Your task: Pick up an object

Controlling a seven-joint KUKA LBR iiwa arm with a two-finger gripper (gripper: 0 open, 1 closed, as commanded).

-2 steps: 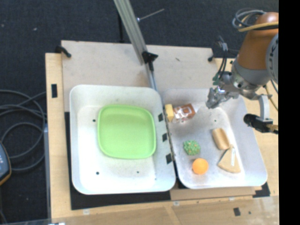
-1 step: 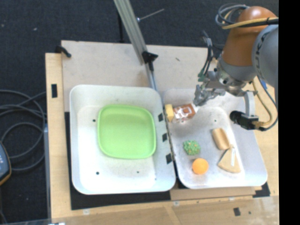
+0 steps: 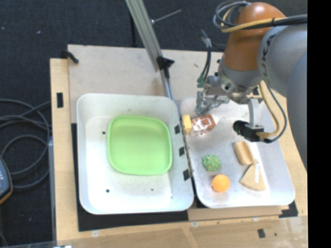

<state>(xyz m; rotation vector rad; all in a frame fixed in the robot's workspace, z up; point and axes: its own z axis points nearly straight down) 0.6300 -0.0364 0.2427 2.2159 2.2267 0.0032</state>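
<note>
Dark carpet surrounds your wooden bench (image 3: 124,68), where two shallow white bins sit side by side. Your left bin (image 3: 93,190) holds a green plate (image 3: 139,144) lying flat near its middle. Your right bin (image 3: 276,187) holds the small things: a box with orange and white print (image 3: 202,124) near the far-left corner, with a yellow piece (image 3: 186,124) just beside it against the bin's left wall; a green, bumpy lump (image 3: 211,163) toward the middle; an orange ball (image 3: 221,183) near it, closer to the front; and two tan pieces, one rounded (image 3: 242,152) and one wedge-shaped (image 3: 254,177), on the right side.

Your arm reaches in from the right, and the gripper (image 3: 205,106) hangs over the far-left part of the right bin, just above the printed box. You cannot tell from this angle whether it is released or clenched, nor whether it touches the box. A slanted metal pole (image 3: 147,35) crosses the far side of the bench.
</note>
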